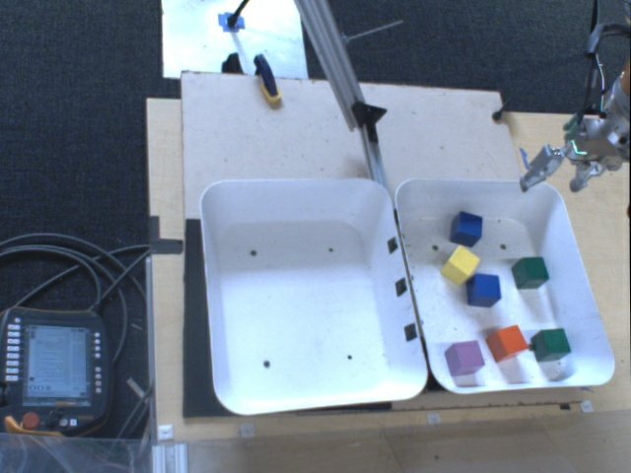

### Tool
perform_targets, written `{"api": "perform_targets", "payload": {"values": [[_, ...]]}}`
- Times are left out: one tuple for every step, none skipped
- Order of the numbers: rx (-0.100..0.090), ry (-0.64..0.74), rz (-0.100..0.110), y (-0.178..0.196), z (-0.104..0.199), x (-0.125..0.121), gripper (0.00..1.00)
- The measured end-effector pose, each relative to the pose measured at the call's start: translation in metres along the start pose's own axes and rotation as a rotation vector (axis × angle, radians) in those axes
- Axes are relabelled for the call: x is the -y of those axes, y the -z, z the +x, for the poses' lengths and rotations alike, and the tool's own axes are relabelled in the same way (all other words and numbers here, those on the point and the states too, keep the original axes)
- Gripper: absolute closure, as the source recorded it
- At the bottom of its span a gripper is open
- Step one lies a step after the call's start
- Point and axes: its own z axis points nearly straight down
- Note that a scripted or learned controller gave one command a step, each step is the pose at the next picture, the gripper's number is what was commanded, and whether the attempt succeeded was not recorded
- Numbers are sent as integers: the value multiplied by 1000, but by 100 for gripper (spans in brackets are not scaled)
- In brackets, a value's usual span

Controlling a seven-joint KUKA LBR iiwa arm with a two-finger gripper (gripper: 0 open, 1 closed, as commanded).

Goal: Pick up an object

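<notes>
The right bin [577, 264] holds several small cubes: two blue ones [466, 228] [483, 290], a yellow one [459, 264], two green ones [529, 272] [550, 344], an orange one [507, 343] and a purple one [464, 358]. My gripper [560, 168] hangs at the far right, above the bin's upper right corner, clear of all the cubes. Its two fingers are spread apart and open, with nothing between them.
The left bin [222, 215] lies beside the right one, joined along a divider with black clips [401, 287]. A slanted metal rod [330, 52] crosses the board behind the bins. A teach pendant [54, 368] and cables sit at the lower left.
</notes>
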Motion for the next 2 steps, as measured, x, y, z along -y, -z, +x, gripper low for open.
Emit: {"api": "perform_targets", "payload": {"values": [[2, 1, -3, 3, 0, -1, 0], [1, -2, -1, -39, -4, 2, 0]]}}
